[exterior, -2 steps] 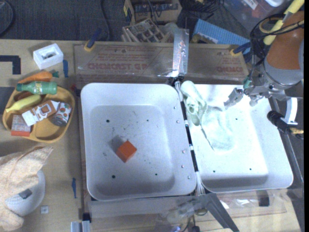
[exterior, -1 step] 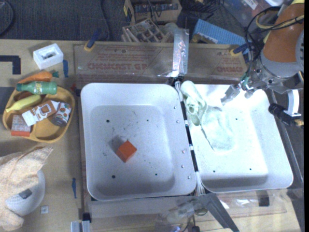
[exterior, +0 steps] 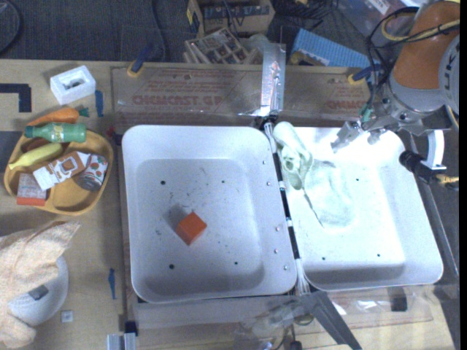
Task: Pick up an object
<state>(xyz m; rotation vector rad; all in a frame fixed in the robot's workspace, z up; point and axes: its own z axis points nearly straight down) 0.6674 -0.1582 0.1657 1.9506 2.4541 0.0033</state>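
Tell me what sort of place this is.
Most likely a robotics lab bench set up for grasping trials: two white bins sit side by side under a robot arm, an orange block lies in one, and cables clutter the floor behind.

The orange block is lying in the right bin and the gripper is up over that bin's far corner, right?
Not quite. The camera view shows the orange block lying in the left bin, not the right one. The gripper is indeed over the right bin's far corner.
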